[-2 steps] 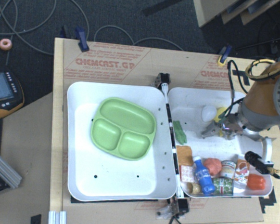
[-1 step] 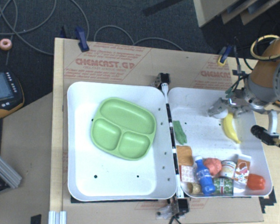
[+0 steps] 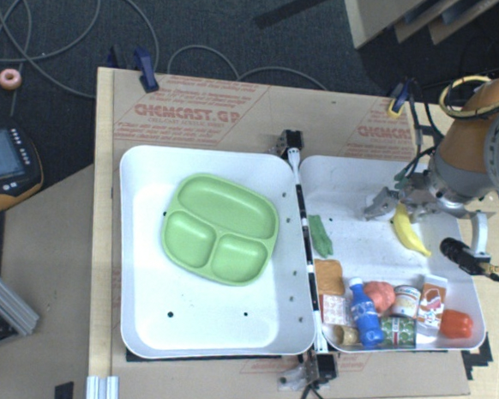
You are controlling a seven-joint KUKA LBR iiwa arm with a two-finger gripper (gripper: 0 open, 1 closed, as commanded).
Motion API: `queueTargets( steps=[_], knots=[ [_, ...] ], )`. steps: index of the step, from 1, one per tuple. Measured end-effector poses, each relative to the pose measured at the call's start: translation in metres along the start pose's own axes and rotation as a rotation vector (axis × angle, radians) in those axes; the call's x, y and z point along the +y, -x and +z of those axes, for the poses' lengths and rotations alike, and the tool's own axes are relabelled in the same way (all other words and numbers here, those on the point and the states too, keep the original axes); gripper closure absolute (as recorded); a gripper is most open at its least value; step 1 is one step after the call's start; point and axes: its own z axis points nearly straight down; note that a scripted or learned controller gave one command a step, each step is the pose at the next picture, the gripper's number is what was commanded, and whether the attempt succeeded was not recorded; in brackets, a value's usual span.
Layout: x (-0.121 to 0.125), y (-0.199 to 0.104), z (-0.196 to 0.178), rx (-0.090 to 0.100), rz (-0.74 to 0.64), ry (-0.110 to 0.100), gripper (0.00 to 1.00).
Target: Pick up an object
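Your arm reaches in from 3 o'clock, pincer (image 3: pixel 397 203) spread just above the banana (image 3: pixel 409 232). The banana's long axis runs 11 to 5 o'clock.

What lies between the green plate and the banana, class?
In the camera view, between the green plate and the banana run the bins' adjoining rims, then a small green object on the right bin's floor.

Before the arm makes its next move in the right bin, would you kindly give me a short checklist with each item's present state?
1. Two-finger gripper above right white bin: ok.
2. Yellow banana close beneath gripper: ok.
3. Banana between the fingers: cannot tell.
4. Bare bin floor around banana: ok.
5. Other items, such as blue bottle and red tomato-like piece, crowded at near wall, apart from gripper: ok.
6. Green divided plate in left bin, out of the way: ok.
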Motion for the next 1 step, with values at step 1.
queueTargets(
  steps=[1],
  knots=[
    [0.0006,-0.0001,-0.0105,-0.002,-0.001,0.002,1.0]
  ],
)
